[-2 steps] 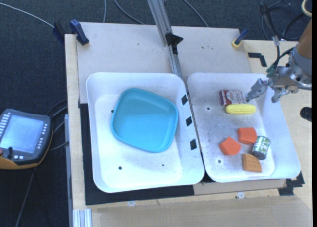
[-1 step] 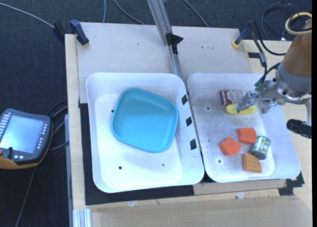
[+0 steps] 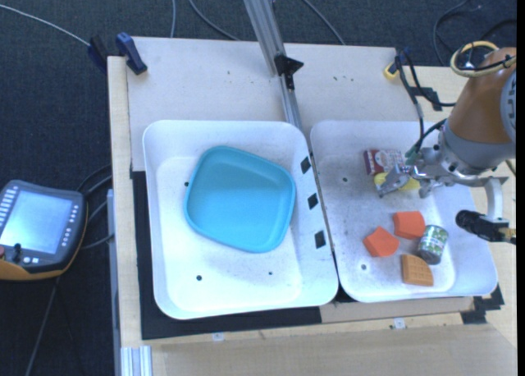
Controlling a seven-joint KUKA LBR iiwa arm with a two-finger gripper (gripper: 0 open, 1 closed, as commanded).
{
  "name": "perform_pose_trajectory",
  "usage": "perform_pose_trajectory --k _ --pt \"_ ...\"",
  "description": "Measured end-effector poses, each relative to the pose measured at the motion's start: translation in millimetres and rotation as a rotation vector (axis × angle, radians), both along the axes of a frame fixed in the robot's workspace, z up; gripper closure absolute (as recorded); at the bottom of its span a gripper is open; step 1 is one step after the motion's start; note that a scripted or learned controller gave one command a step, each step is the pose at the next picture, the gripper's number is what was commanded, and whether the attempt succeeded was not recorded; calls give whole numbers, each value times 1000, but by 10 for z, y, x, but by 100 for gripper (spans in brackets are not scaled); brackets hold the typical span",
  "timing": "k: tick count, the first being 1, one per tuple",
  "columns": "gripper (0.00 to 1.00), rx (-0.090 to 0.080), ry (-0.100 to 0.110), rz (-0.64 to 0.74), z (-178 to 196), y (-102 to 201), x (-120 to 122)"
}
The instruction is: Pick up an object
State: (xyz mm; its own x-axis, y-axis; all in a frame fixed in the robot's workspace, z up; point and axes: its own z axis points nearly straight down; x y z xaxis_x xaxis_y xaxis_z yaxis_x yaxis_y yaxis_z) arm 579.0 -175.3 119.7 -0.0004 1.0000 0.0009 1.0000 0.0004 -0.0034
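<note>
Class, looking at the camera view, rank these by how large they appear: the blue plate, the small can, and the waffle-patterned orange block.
Largest to smallest:
1. Blue plate, by far the largest.
2. Waffle block and can: they look about alike, so I won't rank them.

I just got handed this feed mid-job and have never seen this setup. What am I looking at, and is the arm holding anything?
One camera looks down at a slant on a bench with two shallow white bins. The grey and orange robot arm reaches in from the right, and its pincer sits low over the right bin, right by a dark red packet and something yellow. I cannot tell whether it grips either. Also in that bin: two orange blocks, a small can and a waffle-like brown piece. The left bin holds a light blue plate. The screen at far left is a handheld control pendant.
</note>
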Motion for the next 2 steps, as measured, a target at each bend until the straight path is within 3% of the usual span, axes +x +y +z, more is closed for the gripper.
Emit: perform_pose_trajectory --k 1,2 --pt "0 0 -1 0 -253 4 -5" --pt "100 -1 -5 0 -132 1 6"
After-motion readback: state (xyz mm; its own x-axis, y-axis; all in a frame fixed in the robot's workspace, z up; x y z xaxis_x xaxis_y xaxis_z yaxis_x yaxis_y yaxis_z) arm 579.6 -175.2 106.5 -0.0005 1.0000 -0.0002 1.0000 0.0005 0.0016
